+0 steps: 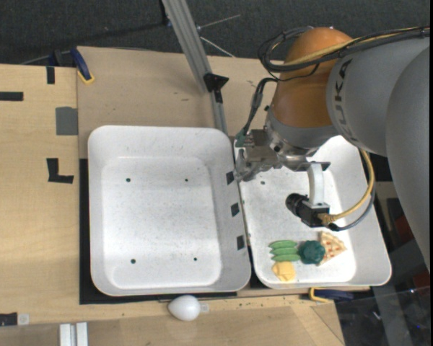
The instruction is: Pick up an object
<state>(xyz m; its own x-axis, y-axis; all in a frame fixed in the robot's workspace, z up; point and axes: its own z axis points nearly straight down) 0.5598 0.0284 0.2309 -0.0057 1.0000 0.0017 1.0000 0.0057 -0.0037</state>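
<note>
Gripper (254,158) at right bin's (372,265) upper-left edge, nr divider; grip state: can't tell. Toys (307,251) clustered lower centre of right bin, apart from gripper. Left bin (101,193) has open room.

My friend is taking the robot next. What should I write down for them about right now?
Tool: over the top left corner of the right bin, nothing seen in it; whether it is open or shut cannot be told.
Toys: a green pod, a yellow piece, a dark green toy and a tan wedge sit bunched at the near end of the right bin.
A white egg lies on the bench in front of the left bin.
Done: nothing picked yet.
Left: go down to a toy, grab it, lift it.
</note>
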